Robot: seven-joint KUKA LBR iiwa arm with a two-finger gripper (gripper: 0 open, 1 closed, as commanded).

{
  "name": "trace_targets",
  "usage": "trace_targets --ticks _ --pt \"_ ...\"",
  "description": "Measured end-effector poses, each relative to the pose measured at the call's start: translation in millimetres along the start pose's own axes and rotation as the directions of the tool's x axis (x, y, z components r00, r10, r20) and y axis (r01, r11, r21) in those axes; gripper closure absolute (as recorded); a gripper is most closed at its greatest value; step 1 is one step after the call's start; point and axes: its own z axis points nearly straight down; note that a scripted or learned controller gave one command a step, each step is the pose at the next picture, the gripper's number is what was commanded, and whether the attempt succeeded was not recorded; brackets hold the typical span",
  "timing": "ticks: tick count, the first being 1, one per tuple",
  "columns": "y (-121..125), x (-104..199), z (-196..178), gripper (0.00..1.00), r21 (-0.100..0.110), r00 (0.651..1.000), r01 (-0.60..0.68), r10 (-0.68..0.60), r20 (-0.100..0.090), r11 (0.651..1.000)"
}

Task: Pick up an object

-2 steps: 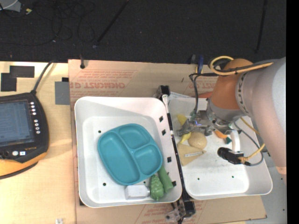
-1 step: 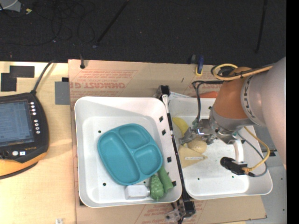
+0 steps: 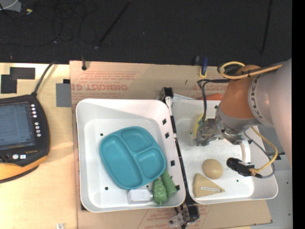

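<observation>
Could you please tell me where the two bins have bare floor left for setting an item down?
Left bin: its far corner above the teal divided plate. Right bin: the strip between gripper and tan ball. Crowded beside the green toy and wedge.

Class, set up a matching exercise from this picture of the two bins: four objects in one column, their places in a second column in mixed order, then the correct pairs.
Objects:
1. teal divided plate
2. green toy
3. tan ball
4. beige wedge

Places:
A. right bin, front edge
B. left bin, middle
C. right bin, just behind the wedge
D. left bin, front right corner

Pairs: 1-B, 2-D, 3-C, 4-A
</observation>
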Motion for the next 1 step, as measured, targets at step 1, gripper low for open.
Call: trace_targets --ticks 1 --pt "0.0 0.0 0.0 0.0 0.0 1.0 -0.001 0.001 0.0 1.0"
